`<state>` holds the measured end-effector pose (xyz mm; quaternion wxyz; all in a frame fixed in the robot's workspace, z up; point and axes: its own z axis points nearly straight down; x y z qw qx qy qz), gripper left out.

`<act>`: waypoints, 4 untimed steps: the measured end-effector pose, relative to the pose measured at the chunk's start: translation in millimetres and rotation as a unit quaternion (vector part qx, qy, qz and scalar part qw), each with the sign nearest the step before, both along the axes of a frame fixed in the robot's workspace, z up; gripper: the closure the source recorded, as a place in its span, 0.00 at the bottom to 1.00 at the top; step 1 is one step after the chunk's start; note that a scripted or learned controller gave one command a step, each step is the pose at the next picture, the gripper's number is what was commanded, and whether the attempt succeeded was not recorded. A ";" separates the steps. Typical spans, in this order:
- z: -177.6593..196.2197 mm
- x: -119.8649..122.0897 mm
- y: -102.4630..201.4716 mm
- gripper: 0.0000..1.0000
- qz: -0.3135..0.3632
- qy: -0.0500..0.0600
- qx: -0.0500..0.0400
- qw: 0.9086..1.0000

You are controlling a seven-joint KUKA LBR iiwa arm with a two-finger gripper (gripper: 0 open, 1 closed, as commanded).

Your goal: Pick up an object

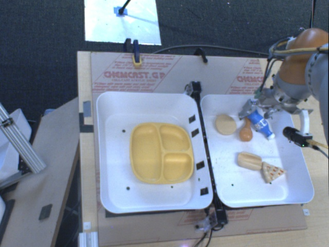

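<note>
My gripper point(250, 110) hangs low over the back part of the right bin point(293, 189), reaching in from the right. Just below it lies a blue tube-like object point(260, 125) with a white end, slanting toward the front right. The gripper's tip is at or touching its upper end. An orange-brown piece point(246, 131) lies against the blue object's left side. A round tan biscuit point(225, 124) sits further left. Nearer the front are a tan bread-like block point(249, 161) and a wedge-shaped slice point(272, 173).
The left bin point(113, 189) holds a yellow divided plate point(162, 152) in its middle. A black divider with clips point(200, 138) runs between the two bins. The arm's orange band point(308, 40) stands above the right bin's back right corner.
</note>
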<state>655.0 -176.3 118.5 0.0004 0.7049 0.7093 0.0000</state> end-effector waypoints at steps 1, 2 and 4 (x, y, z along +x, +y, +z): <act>13.6 1.6 -0.3 1.00 0.001 -0.003 -0.001 1.000; 76.3 7.6 5.4 1.00 0.000 -0.004 -0.001 1.000; 142.6 7.8 9.7 1.00 0.000 -0.003 0.000 1.000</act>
